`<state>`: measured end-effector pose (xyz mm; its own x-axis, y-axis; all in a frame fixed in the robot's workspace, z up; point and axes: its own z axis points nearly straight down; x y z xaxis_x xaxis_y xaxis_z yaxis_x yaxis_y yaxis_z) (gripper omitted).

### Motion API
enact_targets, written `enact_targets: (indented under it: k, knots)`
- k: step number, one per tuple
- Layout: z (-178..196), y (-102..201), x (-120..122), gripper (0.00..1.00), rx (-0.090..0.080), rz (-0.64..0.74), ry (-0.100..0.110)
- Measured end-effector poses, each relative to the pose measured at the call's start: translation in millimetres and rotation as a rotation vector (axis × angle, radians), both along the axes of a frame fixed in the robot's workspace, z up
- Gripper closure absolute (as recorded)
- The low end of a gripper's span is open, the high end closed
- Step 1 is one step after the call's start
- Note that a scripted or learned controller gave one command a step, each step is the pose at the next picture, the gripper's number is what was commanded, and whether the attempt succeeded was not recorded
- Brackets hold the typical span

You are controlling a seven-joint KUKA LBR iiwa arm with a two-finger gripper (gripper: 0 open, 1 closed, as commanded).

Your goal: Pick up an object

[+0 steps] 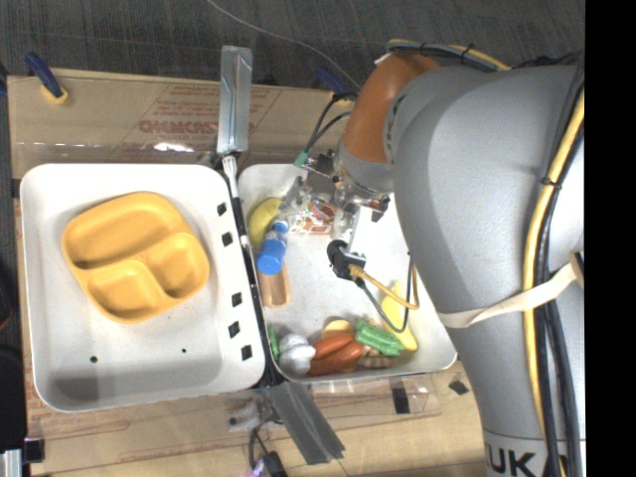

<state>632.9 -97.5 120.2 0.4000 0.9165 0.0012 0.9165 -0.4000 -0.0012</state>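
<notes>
Far left: left bin (45, 366), holding one yellow divided tray (134, 256) flat across its middle, well apart from any picking work.

Past the central divider: right bin (310, 291), crowded with small items, so the likelier source for a pick. Against its left wall, a yellow fruit-shaped piece (261, 217), and just below it, touching or nearly so, a blue-capped bottle (271, 261) lying along the wall with the cap towards the fruit. Awkward to grasp there, probably, with the wall crowding one side.

Along the near edge: a heap of toy food (343, 346), with white, orange, yellow and green pieces packed together and hard to separate cleanly.

Further right, over the bin's upper part: gripper (330, 205), low among clutter and cabling, just beside the yellow piece and the bottle. Open or closed cannot be told; nothing visibly held. Nearest candidates for the pick: those two wall-side items, not yet lifted.

Rightmost: grey arm (487, 167), reaching in over the bin and hiding its right side.
</notes>
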Motion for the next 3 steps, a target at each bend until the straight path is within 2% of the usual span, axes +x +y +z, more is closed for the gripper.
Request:
enact_targets:
  k: [1, 2, 3]
  knots:
    - [-11.4, 9.5, -62.9, 0.0, 0.001, 0.163, -0.008]
    - [-1.8, 9.6, -62.5, 1.0, 0.001, 0.166, -0.006]
    - [-2.1, 9.5, -62.8, 0.0, 0.001, 0.167, -0.006]
